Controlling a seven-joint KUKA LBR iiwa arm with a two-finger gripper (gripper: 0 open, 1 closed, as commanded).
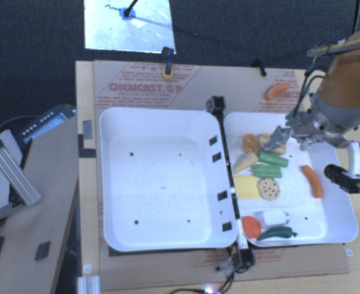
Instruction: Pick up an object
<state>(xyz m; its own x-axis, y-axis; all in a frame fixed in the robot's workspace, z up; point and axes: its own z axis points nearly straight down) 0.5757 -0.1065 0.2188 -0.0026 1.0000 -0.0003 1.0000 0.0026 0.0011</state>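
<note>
Starting from the left, the left bin [161, 176] sits on the worktop [88, 225], a shallow white tray showing just its bare floor and a few dark dots. A row of black clips [218, 158] runs down the seam where it meets the right bin [339, 225].

The right bin has all the toy food piled toward its left half: a pretzel [250, 143] near the top, a pale cone-shaped piece [245, 161] under it, a yellow cheese slab [247, 187], and a red tomato [251, 226] down by the front edge. Just right of those are a green pod [272, 158], a leafy green bit [267, 171], a round cookie [268, 190], a white piece [275, 217] and a dark green pepper [278, 232]. An orange sausage [312, 181] lies further right on its own.

The claw [279, 136] hangs over the top of the pile, right at a tan lump [270, 143] by the pretzel. Can't tell if the fingers are spread or closed. Another orange sausage [278, 91] sits outside the bin on the cardboard [143, 84] behind it.
</note>
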